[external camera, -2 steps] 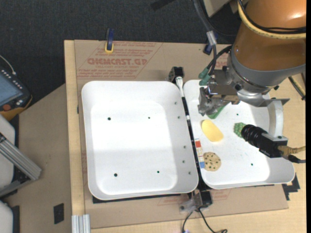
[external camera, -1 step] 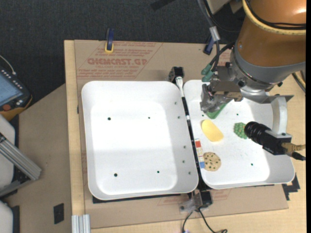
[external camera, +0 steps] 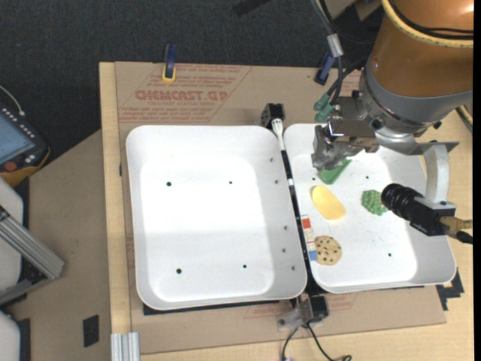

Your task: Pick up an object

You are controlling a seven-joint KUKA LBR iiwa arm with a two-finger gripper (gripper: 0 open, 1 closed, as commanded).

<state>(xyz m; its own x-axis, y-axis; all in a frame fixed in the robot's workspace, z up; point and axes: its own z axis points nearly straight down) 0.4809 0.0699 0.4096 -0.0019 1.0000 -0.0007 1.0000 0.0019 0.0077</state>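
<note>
The right bin holds several small items. A yellow oval piece lies near its left wall, with a chocolate-chip cookie in front of it. A green broccoli-like piece sits beside the black part of the arm. A flat green object lies at the back, directly under my gripper. The gripper's metal fingers point down onto that green object and touch or nearly touch its top end. The large grey and orange arm hides the back right of the bin.
The left bin sits beside the right one, with a black hinge strip between them. Both bins rest on a cardboard sheet held by blue clamps. A black cylinder on the arm hangs over the right bin.
</note>
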